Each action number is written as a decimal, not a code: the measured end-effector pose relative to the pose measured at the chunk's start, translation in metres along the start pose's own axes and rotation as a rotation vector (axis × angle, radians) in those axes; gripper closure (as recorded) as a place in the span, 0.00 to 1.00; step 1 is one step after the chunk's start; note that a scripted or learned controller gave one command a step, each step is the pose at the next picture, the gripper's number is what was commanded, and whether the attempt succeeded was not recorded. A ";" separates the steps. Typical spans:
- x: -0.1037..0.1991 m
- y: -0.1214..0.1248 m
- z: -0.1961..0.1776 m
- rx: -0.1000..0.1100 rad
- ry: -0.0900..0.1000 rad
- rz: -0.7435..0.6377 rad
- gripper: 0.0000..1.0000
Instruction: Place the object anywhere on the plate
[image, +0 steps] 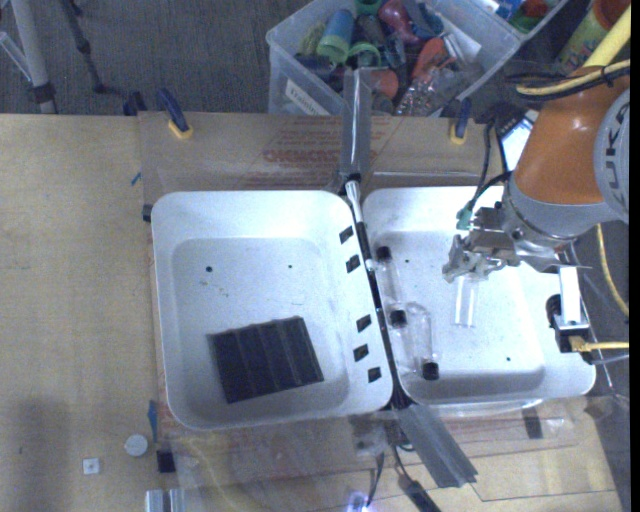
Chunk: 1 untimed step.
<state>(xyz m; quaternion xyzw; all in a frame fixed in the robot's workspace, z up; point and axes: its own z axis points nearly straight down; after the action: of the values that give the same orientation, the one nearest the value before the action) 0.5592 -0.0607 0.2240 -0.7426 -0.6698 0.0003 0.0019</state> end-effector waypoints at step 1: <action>0.078 0.009 -0.001 -0.004 -0.002 0.103 1.00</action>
<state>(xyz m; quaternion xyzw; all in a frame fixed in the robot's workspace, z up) 0.5760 0.0164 0.2250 -0.7760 -0.6307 -0.0003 -0.0004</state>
